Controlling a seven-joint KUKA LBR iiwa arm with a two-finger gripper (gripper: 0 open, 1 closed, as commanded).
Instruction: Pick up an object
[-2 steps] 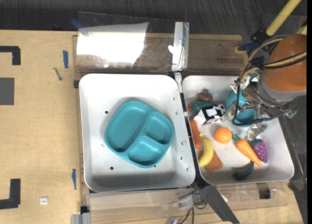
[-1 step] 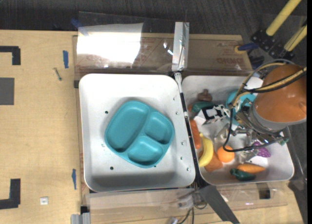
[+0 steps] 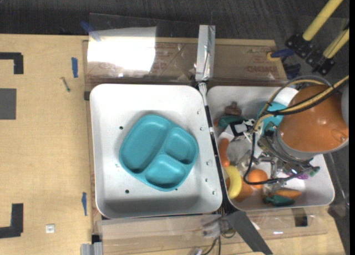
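The hand (image 3: 275, 166) hangs low inside the right bin (image 3: 327, 193), under the arm's orange band (image 3: 310, 123), and cables and metal parts crowd it so much that I cannot tell whether it is spread, pressed together or pinching anything. Just to the hand's left, touching or nearly touching its lower parts, lies an orange ball (image 3: 256, 177), and against that ball's left side rests a yellow banana (image 3: 233, 182), close to the wall between the two bins. Just below the hand, toward the near rim of the bin, lies a small orange and green piece (image 3: 283, 195) whose shape is too blurred to name. Further left and slightly up from the hand a slim orange piece (image 3: 223, 150) sits beside the dividing wall, and above it, up and left of the hand, are a teal thing (image 3: 227, 121) and a small brown thing (image 3: 233, 106) near the far rim. Well to the left of the hand, across the dividing wall, the left bin (image 3: 105, 137) carries a teal divided plate (image 3: 158, 151) with three compartments, lying flat near its middle and turned at a slant. Both bins rest on the tan bench (image 3: 39, 137), which stretches far to the hand's left and bears black corner marks (image 3: 15, 62) and bits of blue tape (image 3: 74, 66).
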